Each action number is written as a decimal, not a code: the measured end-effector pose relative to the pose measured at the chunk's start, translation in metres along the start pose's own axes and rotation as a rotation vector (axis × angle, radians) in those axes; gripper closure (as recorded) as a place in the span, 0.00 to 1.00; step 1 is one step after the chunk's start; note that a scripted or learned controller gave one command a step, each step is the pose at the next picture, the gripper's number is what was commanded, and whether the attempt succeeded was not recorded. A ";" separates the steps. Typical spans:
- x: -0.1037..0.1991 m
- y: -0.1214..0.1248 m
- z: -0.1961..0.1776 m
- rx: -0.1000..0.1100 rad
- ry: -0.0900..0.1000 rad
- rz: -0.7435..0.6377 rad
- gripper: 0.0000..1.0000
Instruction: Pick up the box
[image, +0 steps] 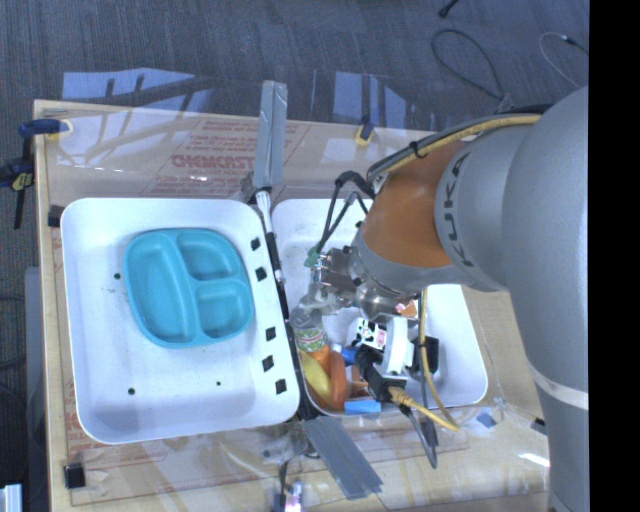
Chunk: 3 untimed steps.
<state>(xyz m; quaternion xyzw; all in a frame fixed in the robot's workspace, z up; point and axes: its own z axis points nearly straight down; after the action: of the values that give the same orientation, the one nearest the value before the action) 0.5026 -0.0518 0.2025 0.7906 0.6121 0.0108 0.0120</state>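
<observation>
My gripper (335, 290) reaches down into the near left part of the right bin (462, 372), and the grey and orange arm covers most of that bin. Just below the gripper several small things lie heaped together. Among them is a white item with black marks (374, 335) that may be the box, partly hidden by the wrist. A flat blue piece (362, 406) pokes out at the bin's near rim. I cannot tell whether anything is held.
Also in the heap are a clear bottle (306, 328), a yellow piece (317, 374) and an orange piece (337, 381). The left bin (100, 400) holds a blue compartment tray (190, 285). The divider between the bins runs close to the gripper's left.
</observation>
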 end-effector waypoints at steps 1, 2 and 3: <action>-0.007 -0.025 -0.002 0.035 -0.006 0.105 1.00; -0.074 -0.011 0.050 0.039 -0.007 0.198 1.00; -0.074 -0.011 0.050 0.038 -0.007 0.198 0.00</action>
<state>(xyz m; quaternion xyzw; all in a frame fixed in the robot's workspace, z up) 0.4755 -0.1208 0.1519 0.8473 0.5311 -0.0023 -0.0020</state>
